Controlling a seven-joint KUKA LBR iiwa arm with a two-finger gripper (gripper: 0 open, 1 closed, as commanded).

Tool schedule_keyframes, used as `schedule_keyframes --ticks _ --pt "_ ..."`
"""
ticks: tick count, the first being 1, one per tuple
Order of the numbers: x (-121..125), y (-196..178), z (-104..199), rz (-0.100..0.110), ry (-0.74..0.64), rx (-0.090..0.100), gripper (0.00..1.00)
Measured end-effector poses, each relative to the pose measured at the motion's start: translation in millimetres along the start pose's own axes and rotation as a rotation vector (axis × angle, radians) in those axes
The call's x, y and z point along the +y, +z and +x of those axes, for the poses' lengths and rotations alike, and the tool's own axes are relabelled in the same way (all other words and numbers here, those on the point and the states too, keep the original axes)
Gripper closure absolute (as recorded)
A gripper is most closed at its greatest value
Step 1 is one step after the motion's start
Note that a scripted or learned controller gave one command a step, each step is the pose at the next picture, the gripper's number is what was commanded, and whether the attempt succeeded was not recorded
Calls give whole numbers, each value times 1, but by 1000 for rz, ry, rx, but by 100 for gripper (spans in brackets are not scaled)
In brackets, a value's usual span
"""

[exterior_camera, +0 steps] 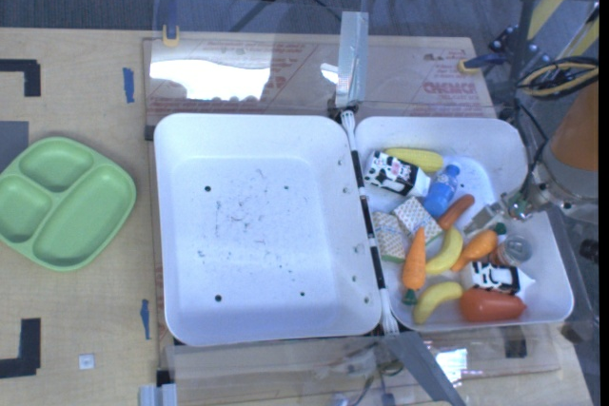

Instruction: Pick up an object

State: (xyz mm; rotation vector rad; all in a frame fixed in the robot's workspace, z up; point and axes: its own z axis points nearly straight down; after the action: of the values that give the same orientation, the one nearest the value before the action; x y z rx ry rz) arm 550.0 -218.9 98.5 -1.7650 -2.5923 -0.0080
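A green divided plate (65,202) is seen at 9 o'clock on the bench. The L white bin (262,223) sits centre. The R bin (504,143), at 3 o'clock, is packed w/ toys: cow-print carton (395,173), banana (415,157), blue bottle (441,192), carrot (415,259), red pepper (492,304). The gripper (504,212) is seen at the R bin's 3 o'clock edge, above the toys; open or clenched can't be told, and nothing is seen gripped.

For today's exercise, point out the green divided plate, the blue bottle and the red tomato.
green divided plate (65,202): camera view, its long lower compartment.
blue bottle (441,194): camera view, its body.
red tomato (492,304): camera view, its top.
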Motion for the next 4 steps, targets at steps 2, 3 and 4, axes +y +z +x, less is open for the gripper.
schedule_keyframes --ticks 2,3,4 --pt "-1 0 77 -11 -121 -15 100" --pt "71 -122 73 -1 -285 -9 100" --pt "52 -53 48 1 -447 -8 100"
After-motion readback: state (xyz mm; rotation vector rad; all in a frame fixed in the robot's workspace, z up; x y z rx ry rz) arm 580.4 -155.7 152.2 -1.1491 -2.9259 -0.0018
